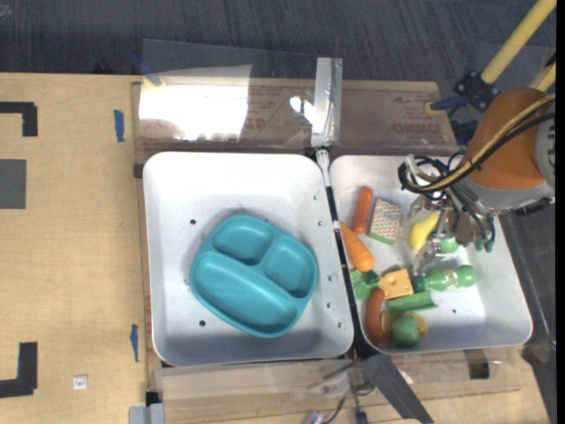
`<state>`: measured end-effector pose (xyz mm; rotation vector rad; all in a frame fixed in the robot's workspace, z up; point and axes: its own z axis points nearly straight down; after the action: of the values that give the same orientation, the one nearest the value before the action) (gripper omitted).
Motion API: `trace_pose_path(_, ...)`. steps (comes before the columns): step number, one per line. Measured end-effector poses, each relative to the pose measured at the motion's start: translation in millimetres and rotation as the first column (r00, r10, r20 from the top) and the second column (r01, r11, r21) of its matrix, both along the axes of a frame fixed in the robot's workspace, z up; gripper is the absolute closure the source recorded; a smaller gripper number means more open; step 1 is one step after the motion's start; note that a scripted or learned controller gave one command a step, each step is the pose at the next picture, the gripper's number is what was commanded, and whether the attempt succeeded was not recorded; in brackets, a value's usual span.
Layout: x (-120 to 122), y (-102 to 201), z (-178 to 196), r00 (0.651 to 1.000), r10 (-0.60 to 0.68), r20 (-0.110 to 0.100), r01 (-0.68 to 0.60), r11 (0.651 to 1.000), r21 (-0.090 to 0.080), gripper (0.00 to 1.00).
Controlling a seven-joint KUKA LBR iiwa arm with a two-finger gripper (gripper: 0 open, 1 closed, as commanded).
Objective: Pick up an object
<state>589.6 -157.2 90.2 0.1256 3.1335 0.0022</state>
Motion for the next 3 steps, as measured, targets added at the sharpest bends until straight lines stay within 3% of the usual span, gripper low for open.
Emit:
trace_pose_path(1, 3.2, -1.0, 13.4, 1.000, -0.001, 0.011, 0.001, 1.000, -0.004, 1.00)
trace_pose_path(2, -2.0, 78.6, 118.6, 0.990, 0.140, 0.011, -0.140, 0.990, -0.003, 1.00)
trace_pose_path(3, 72.0, 62.7, 211.5, 0.992, 0.125, 0.009, -0.125, 0.992, -0.004, 1.00)
